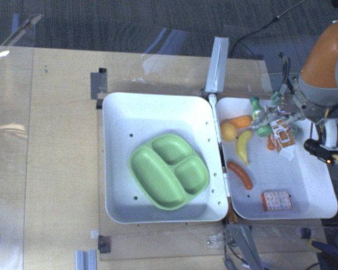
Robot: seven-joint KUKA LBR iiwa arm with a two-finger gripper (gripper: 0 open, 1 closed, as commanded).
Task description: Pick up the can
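Down on your bench you see two white bins side by side. Your left bin [118, 151] carries a green divided plate [169, 170], lying flat near its middle. Your right bin [315, 198] holds the loose things: an orange fruit [228, 130] against the left wall, a carrot [240, 121] just above it, a yellow banana [244, 145] beside them, a red sausage [240, 174] lower down, and a red patterned box [276, 199] near the front edge. The can [281, 136], orange and white, lies tipped near the back of the right bin, right of the banana. Your arm [327, 61] reaches in from the right with the gripper [268, 118] low over the bin's back corner, just above the can, amid a small green thing [263, 130]. You cannot tell how its fingers stand; clutter hides them.
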